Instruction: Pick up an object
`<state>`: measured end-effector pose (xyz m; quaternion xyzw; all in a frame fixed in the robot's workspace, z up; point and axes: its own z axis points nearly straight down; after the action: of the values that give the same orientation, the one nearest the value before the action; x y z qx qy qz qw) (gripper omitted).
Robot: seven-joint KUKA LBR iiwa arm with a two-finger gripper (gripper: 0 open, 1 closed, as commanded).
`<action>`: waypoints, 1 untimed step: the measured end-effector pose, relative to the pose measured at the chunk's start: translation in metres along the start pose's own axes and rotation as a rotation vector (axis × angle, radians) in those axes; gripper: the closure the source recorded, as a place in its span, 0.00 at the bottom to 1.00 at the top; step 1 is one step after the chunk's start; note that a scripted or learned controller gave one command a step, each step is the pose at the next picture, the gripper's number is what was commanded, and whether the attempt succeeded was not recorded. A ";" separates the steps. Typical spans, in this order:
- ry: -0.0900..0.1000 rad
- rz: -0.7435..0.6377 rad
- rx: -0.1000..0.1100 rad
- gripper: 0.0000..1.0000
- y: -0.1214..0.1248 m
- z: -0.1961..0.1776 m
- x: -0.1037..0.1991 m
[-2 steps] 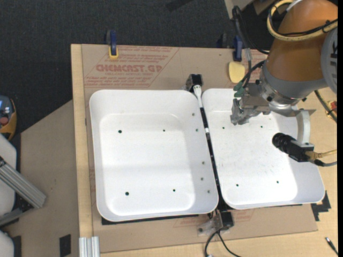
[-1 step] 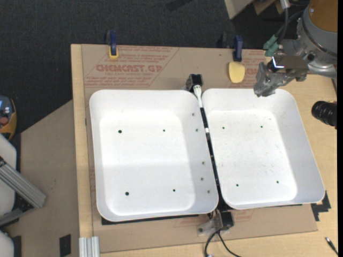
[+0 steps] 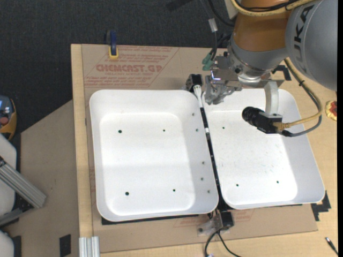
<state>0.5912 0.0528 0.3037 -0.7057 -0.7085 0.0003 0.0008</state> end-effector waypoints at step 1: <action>0.000 0.004 -0.004 1.00 -0.002 -0.010 0.003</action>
<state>0.5892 0.0556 0.3140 -0.7070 -0.7072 -0.0008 -0.0006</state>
